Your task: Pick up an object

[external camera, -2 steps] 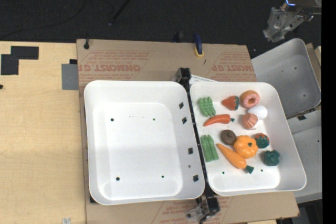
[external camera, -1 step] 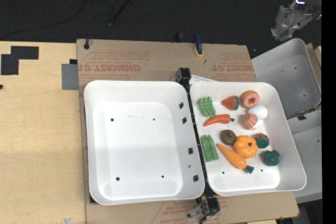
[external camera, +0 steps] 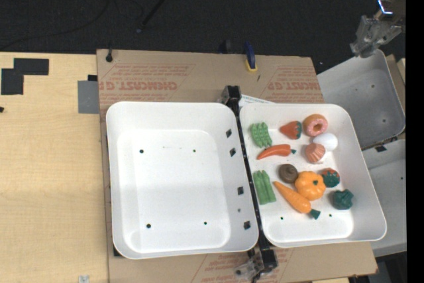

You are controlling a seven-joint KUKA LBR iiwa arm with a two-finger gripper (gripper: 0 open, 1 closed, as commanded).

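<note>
The right bin [external camera: 361, 162] holds several toy foods. Among them are a pink-iced donut [external camera: 315, 124], a white egg [external camera: 328, 141], a red chili [external camera: 273, 152], an orange pumpkin [external camera: 310, 185], a carrot [external camera: 293, 197] and a dark green broccoli [external camera: 342, 199]. Two green vegetables [external camera: 260, 134] [external camera: 264, 186] lie along the bin's left side. My gripper [external camera: 374, 33] hangs high at the upper right, well off beyond the bin's far right corner and away from every item.
The left bin [external camera: 126, 142] sits beside the right one, with a black divider [external camera: 240, 169] between them. Both rest on a cardboard sheet [external camera: 172, 79]. A grey metal plate [external camera: 364, 96] lies under the gripper at the right.
</note>
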